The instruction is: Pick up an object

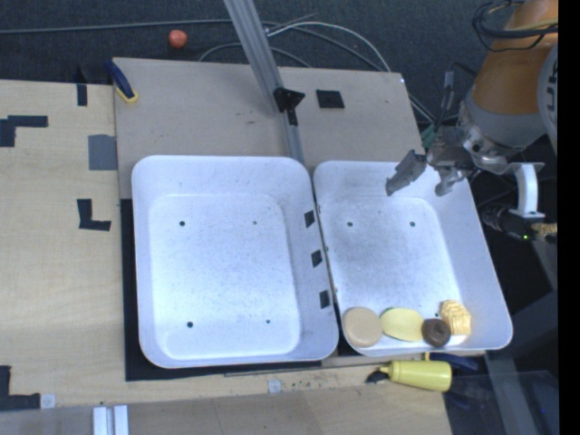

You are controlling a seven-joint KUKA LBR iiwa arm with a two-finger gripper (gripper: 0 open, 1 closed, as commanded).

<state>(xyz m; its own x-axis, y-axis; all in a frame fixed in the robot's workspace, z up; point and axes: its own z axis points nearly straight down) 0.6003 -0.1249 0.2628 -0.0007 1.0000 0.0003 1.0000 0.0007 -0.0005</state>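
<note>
Camera view shows four small objects clustered along the near edge of the right bin, toward its near right corner: a tan disc, a yellow oval piece, a dark brown ring-like piece and a small yellow-orange block, touching or just beside one another. The gripper hovers over the bin's far edge, jaws spread and holding nothing. This looks like the approach step; next it must travel to the near edge and descend on one piece.
</note>
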